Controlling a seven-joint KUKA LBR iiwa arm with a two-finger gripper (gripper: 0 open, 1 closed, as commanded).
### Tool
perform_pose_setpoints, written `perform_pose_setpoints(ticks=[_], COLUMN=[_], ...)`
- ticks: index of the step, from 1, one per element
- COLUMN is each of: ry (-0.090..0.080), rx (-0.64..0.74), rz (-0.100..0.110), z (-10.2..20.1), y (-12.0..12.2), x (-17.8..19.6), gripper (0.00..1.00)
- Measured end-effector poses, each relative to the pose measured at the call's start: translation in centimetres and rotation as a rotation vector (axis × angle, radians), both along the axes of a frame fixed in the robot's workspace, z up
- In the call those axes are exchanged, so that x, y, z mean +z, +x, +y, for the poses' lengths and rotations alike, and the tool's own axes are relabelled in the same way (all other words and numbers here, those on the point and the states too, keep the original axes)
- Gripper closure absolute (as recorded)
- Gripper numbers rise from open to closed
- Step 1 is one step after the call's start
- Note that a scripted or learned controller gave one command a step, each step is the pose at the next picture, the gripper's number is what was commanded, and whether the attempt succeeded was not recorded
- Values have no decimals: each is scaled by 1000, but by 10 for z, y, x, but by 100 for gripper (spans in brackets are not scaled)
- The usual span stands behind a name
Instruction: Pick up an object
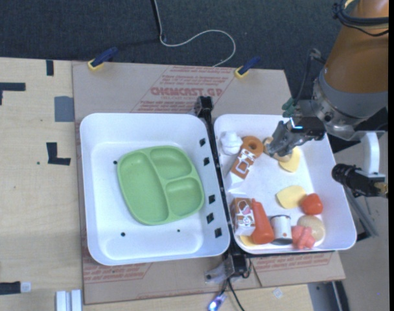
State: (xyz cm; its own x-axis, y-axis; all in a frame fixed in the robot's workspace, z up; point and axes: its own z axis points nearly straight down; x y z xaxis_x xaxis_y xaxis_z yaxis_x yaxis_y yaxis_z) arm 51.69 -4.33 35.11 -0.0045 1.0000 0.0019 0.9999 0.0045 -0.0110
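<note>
Cardboard covers the bench (28, 193) under two white bins. A green tray (161, 184) lies in the left bin (93, 135). Over the right bin (339, 232) hangs the end effector (279, 146), its state impossible to tell, beside a yellow piece (289, 163) and a doughnut (252, 144). Nearby crowd a carton (242, 165), tomato (312, 204) and can (280, 227).

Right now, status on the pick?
Gripper low in right bin, over yellow piece. Nothing seen between fingers. Doughnut close alongside.
</note>
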Motion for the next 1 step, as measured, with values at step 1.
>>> perform_pose_setpoints(ticks=[1], ry=[0], rx=[5], rz=[-13], z=[75], y=[-34], x=[52], gripper=[100])
